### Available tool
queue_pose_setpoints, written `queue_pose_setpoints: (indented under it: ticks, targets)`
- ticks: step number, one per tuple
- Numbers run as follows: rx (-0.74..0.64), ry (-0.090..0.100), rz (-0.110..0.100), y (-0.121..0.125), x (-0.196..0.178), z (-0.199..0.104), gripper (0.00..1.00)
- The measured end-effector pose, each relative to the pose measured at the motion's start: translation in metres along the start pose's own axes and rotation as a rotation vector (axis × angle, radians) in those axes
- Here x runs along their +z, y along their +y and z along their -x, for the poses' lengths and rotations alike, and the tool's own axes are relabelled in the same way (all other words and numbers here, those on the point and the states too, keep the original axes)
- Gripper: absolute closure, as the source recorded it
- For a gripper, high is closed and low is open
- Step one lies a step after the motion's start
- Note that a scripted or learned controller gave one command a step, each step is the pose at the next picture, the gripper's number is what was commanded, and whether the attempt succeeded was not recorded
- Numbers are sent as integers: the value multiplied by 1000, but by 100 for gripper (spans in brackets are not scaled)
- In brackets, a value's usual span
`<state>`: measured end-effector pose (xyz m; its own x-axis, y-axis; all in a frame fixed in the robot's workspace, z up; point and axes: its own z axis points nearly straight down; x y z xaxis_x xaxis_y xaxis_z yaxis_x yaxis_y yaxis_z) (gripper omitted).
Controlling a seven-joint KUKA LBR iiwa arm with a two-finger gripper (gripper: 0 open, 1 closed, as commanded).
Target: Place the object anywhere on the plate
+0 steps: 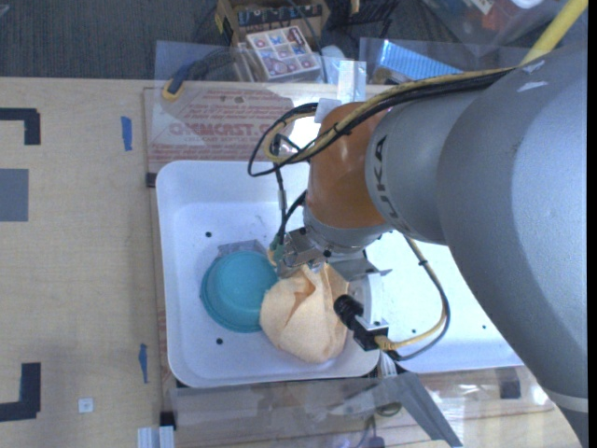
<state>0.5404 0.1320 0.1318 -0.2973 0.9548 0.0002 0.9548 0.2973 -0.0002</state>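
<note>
A round teal plate [235,290] lies in the left white bin [187,203], toward its front. A crumpled pale orange cloth [300,319] sits just right of the plate, its left edge overlapping the plate's rim. My gripper [303,261] hangs directly above the cloth's top, at the end of the grey arm with the orange band [345,180]. The wrist hides the fingertips where they meet the cloth.
A second white bin [438,297] adjoins on the right, largely covered by the arm. A yellow cable [424,329] loops beside the wrist. A cardboard sheet [219,124] lies behind the bins, with boxes beyond the bench.
</note>
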Motion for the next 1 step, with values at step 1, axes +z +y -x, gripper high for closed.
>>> queue_pose_setpoints:
  ticks: [1]
  targets:
    - [17,-20,7,0,-4,16,0]
